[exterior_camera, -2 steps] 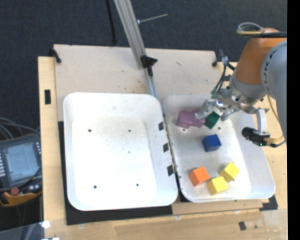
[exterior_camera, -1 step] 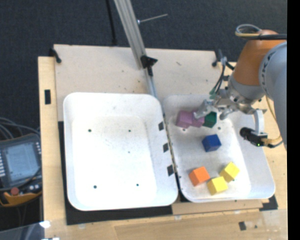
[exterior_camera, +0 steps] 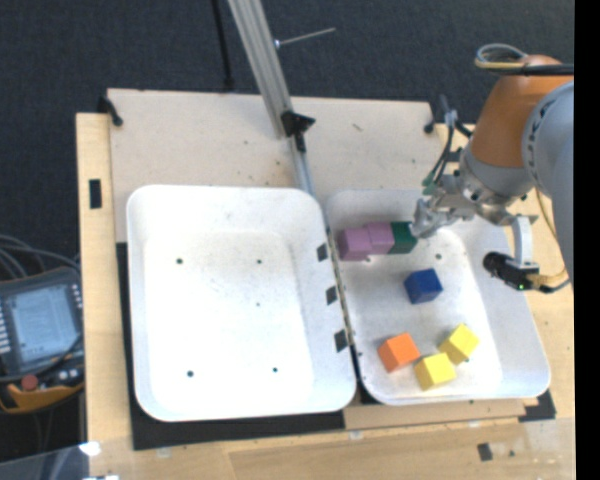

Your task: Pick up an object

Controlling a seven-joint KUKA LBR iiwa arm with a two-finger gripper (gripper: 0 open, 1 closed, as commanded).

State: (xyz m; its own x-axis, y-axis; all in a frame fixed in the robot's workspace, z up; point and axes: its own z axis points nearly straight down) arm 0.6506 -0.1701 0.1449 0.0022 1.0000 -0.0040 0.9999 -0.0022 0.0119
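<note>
Gripper (exterior_camera: 427, 218) hangs low at the right bin's (exterior_camera: 500, 368) back edge, right against the green block (exterior_camera: 403, 237); finger state I cannot tell. Purple block (exterior_camera: 366, 240) touches the green one's left side.

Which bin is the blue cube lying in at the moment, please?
In the right bin: the blue cube rests on its white floor, apart from the orange cube.

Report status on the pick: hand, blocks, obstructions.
Hand low over right bin, at green block; grip unconfirmed. Purple block touches green. Blue, orange, two yellow blocks lie apart, untouched.
</note>
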